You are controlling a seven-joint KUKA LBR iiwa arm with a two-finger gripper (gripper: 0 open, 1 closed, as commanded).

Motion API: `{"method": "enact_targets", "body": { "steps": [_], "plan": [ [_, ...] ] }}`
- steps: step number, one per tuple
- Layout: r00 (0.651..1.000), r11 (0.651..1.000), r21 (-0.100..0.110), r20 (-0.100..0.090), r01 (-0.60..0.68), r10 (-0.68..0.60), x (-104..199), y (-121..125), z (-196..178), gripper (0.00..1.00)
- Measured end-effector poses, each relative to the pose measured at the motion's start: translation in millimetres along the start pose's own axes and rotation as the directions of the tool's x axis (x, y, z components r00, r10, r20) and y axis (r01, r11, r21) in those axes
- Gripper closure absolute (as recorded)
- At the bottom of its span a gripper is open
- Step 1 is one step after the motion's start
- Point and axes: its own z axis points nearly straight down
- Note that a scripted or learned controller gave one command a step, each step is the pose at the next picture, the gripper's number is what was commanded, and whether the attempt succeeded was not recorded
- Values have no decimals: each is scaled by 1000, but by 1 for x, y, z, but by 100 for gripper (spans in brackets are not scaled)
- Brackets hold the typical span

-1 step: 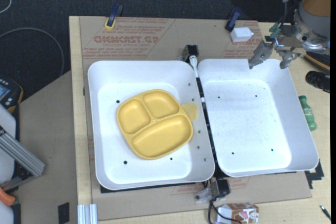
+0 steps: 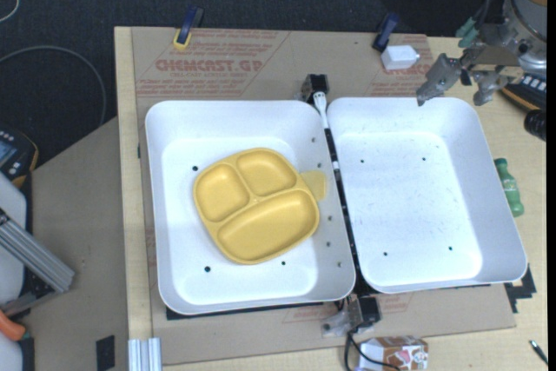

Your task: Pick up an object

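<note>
While nothing is gripped yet, the only thing to pick is the yellow plate [image 2: 255,205], lying flat in the left bin [image 2: 165,187], its long axis running diagonally. Right of the plate sits the right bin [image 2: 486,178]. Beyond that bin's far rim, well apart from the plate, hovers the end effector [image 2: 458,81], seemingly spread and bare, though it is small here. The plate lies down-left of it.
</note>
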Motion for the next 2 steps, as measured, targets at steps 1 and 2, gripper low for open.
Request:
{"method": "enact_targets", "body": {
  "steps": [1,2],
  "plan": [
    [1000,1000,-8,-1,2,-2,49,-57,-129,0],
    [1000,1000,3,0,-1,1,93,-90,-167,0]
  ]
}}
